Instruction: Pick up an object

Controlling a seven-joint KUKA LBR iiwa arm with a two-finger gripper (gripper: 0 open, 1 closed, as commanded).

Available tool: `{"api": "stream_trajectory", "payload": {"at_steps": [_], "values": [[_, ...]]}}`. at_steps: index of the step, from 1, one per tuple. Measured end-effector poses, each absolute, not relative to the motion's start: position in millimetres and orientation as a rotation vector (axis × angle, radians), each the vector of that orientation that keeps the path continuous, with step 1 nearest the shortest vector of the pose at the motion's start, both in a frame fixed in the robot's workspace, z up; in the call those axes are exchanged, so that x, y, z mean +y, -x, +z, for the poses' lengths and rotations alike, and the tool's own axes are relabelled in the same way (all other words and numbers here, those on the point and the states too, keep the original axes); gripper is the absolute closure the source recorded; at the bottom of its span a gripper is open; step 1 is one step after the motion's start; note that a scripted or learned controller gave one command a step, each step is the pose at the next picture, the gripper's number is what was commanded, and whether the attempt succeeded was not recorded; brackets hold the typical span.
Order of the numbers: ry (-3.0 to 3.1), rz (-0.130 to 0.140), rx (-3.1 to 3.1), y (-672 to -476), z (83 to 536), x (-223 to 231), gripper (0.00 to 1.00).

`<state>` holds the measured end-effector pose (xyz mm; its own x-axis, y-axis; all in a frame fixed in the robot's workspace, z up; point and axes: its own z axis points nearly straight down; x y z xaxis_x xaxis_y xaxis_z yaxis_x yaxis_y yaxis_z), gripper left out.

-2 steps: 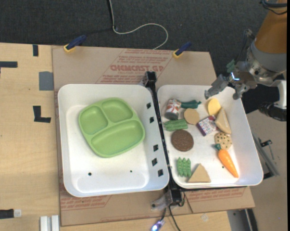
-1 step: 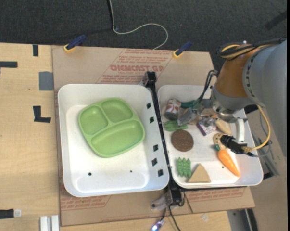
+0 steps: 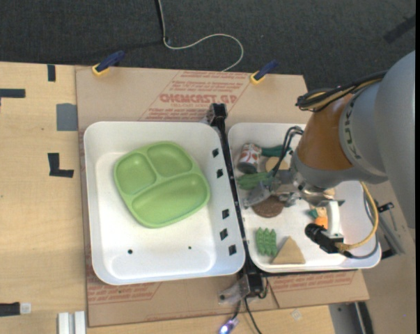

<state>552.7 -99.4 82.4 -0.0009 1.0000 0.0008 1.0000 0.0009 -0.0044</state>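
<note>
The gripper (image 3: 271,186) is being seen low in the right bin (image 3: 366,259), near its left wall, and its grip state is being left as cannot tell, since the tip is being hidden among clutter and cables. No object is being shown clearly held. Just left of the gripper a dark green object (image 3: 251,181) is being seen, touching or nearly touching it; which one cannot be told. Just near of the gripper a brown round object (image 3: 267,207) is being seen against the bin floor. Far-left of it, a small can-like object (image 3: 248,157) with red and white markings is being seen by the divider. Nearer in the same bin, a green ridged block (image 3: 265,241) and a tan wedge (image 3: 290,252) are being seen side by side, apart from the gripper. An orange object (image 3: 321,218) is being partly hidden right of the gripper, under the wrist. The grey arm (image 3: 377,127) with its orange band (image 3: 324,145) is being seen reaching in from the right. In the left bin (image 3: 98,186), well apart, a green divided plate (image 3: 161,184) is being seen lying flat. Both bins are being borne by a cardboard sheet (image 3: 189,96).
</note>
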Motion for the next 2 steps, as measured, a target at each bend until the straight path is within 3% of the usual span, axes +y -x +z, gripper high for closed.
{"api": "stream_trajectory", "payload": {"at_steps": [1, 2], "values": [[2.217, 0.009, -2.215, -553.1, 89.6, -101.3, 1.0], [2.213, -0.007, -2.232, -563.4, 187.7, -18.2, 1.0]]}}
